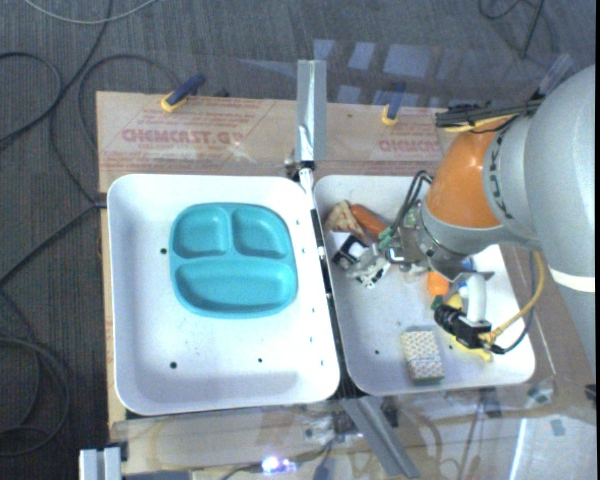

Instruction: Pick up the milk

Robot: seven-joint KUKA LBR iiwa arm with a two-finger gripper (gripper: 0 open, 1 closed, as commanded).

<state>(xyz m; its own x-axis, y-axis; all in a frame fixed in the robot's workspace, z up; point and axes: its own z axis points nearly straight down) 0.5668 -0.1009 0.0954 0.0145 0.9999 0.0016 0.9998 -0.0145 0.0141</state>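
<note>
A small white and blue carton-like thing, probably the milk, lies in the right bin near its right wall, partly covered by the arm. My gripper is low over the bin's left half, well to the left of that carton. It hangs next to a small black and white thing. Nothing shows held in it.
A brown and orange food item lies at the right bin's far left corner. A speckled beige block sits near the front, and an orange piece lies under the wrist. The left bin holds a teal divided plate.
</note>
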